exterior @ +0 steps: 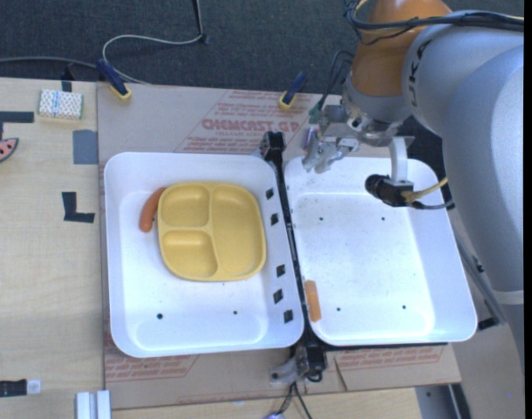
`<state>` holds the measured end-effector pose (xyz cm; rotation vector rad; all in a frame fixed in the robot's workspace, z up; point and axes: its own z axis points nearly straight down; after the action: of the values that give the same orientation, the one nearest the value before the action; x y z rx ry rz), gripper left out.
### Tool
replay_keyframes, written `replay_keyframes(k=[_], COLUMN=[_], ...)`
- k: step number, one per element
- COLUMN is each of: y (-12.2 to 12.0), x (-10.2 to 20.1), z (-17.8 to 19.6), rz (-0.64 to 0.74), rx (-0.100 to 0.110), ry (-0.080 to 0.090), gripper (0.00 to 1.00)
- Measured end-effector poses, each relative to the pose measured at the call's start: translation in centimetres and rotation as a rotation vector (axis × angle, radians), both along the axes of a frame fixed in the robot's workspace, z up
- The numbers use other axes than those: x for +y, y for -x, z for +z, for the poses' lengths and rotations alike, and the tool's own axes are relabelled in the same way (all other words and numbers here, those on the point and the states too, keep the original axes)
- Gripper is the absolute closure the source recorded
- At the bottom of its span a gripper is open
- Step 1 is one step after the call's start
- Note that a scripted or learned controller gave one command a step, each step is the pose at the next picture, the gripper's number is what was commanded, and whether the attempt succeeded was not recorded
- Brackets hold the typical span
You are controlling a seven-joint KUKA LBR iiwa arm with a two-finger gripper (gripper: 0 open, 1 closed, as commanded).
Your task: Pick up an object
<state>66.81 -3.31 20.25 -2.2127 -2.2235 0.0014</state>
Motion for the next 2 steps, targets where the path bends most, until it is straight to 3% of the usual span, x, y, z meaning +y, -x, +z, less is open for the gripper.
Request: replay_keyframes(k=[1,2], y=[0.01,0.00], x=[0.00,0.09], z=[-0.02,0.92], rz=[0.000,0.001], rx=[0.000,0.001], ry=[0.000,-0.002], gripper=[0.00,1.00])
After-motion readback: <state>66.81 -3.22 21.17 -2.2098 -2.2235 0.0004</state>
